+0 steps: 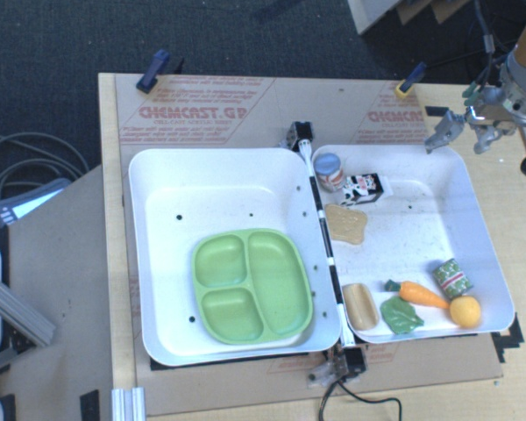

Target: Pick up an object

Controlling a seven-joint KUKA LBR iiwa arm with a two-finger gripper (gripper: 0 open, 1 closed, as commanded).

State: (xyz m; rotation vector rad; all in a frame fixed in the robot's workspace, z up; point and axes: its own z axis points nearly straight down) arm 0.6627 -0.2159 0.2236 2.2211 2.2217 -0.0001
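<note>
fingers (464,135) spread apart above right bin (473,209); smooth, tapered orange carrot (422,295) inside.

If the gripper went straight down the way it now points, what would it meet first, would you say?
Most likely the top right rim of the right bin, since the open gripper hovers over that corner. Depth is unclear, so it might land just inside on bare floor.

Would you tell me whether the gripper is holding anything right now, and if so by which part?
Nothing is held: the gripper hangs open above the right bin's far corner, with nothing between its fingers.
</note>
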